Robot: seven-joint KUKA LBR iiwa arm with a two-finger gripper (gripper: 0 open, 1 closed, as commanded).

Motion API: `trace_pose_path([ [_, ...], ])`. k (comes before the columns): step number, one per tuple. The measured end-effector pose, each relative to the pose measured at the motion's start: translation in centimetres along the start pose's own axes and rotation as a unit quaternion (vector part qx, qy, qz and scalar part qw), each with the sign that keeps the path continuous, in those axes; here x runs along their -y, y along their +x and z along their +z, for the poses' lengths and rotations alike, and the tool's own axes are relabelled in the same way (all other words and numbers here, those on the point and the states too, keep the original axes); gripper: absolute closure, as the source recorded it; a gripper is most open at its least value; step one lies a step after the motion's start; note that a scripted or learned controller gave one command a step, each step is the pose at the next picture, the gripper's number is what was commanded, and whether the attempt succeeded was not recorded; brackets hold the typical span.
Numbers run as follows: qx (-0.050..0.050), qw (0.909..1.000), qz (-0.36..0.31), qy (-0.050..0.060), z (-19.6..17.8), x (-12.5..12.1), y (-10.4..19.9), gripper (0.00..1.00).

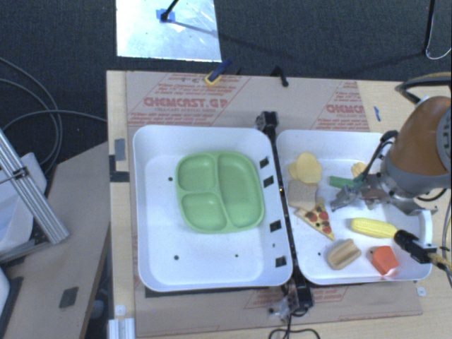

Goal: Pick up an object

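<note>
Right bin [321,277], nearest edge: an orange-red block [383,259] in the near right corner, with a tan bun-shaped piece [343,253] just to its left, the two apart. Behind them lies a yellow corn cob [373,227], its long axis running across the bin. A pizza slice [315,217] lies beside the divider between the bins, its tip pointing toward the bun-shaped piece. The gripper [337,202] is low over the middle of this bin, between the corn cob and the pizza slice and slightly behind both, pointing toward the divider; whether it is open or closed cannot be told, and nothing is seen held in it. A green piece [345,181] lies just behind the gripper, close enough that contact cannot be ruled out. A tan square piece [304,191] lies behind the pizza slice, and a pale yellow round piece [307,167] overlaps its far edge. A small yellow piece [359,169] sits near the arm [424,147], which enters from the right. Left bin [152,210]: a green three-compartment plate [219,191] lies flat near the centre. Both bins rest on a printed cardboard sheet [191,97] covering the counter [78,189]. Beyond, a shiny square sheet [167,20] lies on the dark floor [318,20].
</note>
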State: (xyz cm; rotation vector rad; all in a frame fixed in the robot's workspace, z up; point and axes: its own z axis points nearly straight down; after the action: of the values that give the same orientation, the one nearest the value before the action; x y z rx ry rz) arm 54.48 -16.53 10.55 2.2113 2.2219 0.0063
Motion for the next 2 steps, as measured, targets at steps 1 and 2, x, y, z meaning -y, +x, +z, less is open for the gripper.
trace_pose_path([
  [1,-0.002,1.0,0.003,0.005,2.2,5.6,0.6,0.0],
  [2,0.0,1.0,0.0,0.001,-4.2,5.7,1.5,0.0],
])
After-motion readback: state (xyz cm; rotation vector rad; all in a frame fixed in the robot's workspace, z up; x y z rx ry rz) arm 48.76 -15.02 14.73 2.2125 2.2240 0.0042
